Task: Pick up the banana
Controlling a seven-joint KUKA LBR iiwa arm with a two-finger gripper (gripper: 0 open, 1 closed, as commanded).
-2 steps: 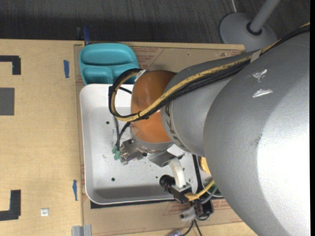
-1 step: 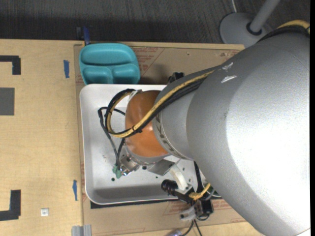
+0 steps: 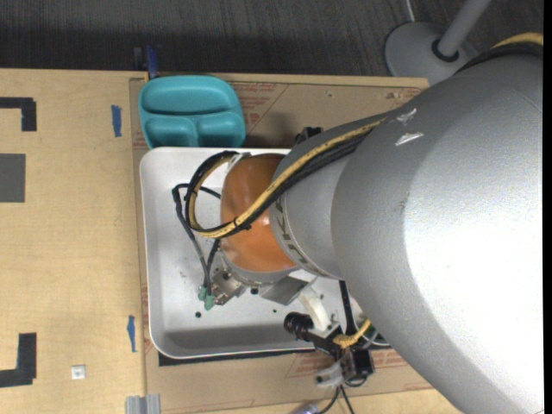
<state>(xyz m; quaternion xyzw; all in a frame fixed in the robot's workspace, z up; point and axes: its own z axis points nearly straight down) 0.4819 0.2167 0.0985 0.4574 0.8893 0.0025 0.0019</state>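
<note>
The large grey arm with its orange wrist band reaches in from the right and hangs low over the shallow white plastic bin, covering most of the bin's floor. The gripper sits beneath the orange band, near the middle of the bin toward its near side, but it is seen from behind its mount and cables, so its state cannot be told. The banana is probably hidden under the arm; nothing yellow and fruit-shaped can be made out on the bare left strip of the bin. A teal moulded plastic tray lies just beyond the bin's far edge on the brown cardboard-coloured bench.

The chief risk is a blind close: with the target hidden, the gripper may come down off-centre and nudge the curved fruit aside, or press into the bin floor and come up with nothing. The looped black-and-yellow cable also hangs close to the bin and could snag.
</note>
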